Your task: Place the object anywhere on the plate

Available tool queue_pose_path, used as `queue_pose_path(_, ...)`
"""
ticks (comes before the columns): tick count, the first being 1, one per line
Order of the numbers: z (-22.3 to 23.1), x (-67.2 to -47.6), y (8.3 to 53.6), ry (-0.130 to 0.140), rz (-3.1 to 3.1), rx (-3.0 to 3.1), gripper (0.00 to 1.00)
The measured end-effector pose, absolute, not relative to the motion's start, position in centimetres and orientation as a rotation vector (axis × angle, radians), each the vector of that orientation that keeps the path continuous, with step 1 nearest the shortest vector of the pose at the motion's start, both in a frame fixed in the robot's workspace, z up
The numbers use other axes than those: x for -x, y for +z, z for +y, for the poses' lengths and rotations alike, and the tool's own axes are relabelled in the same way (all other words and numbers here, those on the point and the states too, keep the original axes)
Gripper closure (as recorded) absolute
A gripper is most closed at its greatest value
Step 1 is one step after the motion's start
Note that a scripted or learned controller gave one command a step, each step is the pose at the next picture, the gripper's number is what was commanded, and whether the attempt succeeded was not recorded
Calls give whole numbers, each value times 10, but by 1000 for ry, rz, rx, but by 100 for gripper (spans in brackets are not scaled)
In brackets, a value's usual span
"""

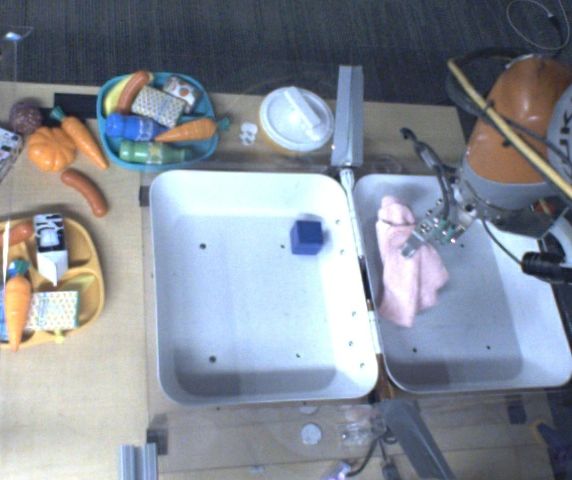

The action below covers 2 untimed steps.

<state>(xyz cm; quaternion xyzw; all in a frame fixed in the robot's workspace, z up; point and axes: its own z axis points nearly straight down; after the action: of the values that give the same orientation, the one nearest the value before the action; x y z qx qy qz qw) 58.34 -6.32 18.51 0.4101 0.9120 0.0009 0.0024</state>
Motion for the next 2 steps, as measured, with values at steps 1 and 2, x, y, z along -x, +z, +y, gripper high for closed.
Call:
queue_pose_path(1,-62,-585,225,3,2865,-1277,100)
queue_pose_path(2,-15,-595,234,3,3062,-679,100)
